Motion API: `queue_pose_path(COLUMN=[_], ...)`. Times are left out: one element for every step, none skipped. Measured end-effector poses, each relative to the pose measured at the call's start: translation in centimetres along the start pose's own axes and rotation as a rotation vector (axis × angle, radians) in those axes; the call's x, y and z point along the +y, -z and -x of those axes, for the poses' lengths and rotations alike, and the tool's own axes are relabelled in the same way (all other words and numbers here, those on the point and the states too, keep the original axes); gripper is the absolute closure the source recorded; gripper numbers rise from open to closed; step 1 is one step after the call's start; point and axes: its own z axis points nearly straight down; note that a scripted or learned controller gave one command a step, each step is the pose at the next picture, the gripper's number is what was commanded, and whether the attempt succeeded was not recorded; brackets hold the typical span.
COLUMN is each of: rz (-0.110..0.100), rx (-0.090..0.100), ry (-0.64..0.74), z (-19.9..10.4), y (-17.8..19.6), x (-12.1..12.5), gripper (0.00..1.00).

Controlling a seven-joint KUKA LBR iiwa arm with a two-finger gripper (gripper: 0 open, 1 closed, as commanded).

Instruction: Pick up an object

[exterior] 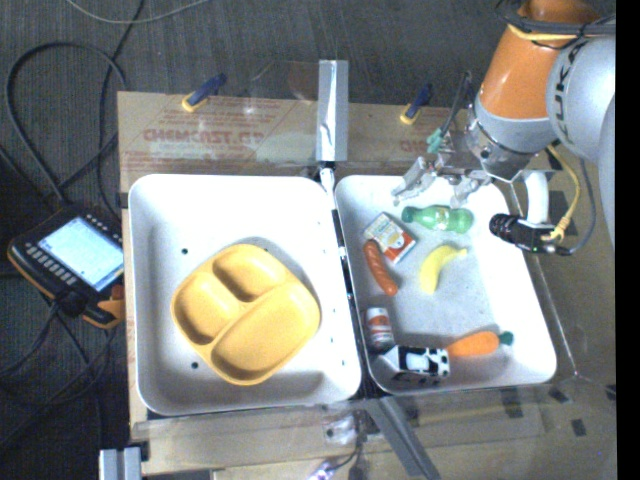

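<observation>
The right bin [520, 298] holds a green bottle [437, 218] lying on its side near the far wall. In front of it lie a yellow banana [440, 266], a small red and white carton [389, 238], a red sausage [381, 268], a small can [377, 326], a black and white box [420, 362] and an orange carrot [478, 344]. My gripper [440, 182] hangs over the bin's far edge, just above and behind the green bottle. It is open, its fingers spread wide with nothing between them.
A yellow divided plate [247, 313] lies in the left bin [160, 218]. A metal post [331, 108] stands behind the wall between the bins. A handheld controller [70, 258] lies off the bench to the left.
</observation>
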Motion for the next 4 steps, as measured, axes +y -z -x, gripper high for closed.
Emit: queue_pose_path(rz=[0.002, 0.014, 0.016, 0.016], rx=[0.0, -0.004, -0.005, -0.004], ry=[0.034, 0.031, 0.008, 0.009], z=[4.8, 5.0, 5.7, 5.6], y=[-13.7, -14.4, -14.4, -13.5], x=[-2.7, -7.6, -12.3, -12.2], gripper=[0.0, 0.0, 0.0, 1.0])
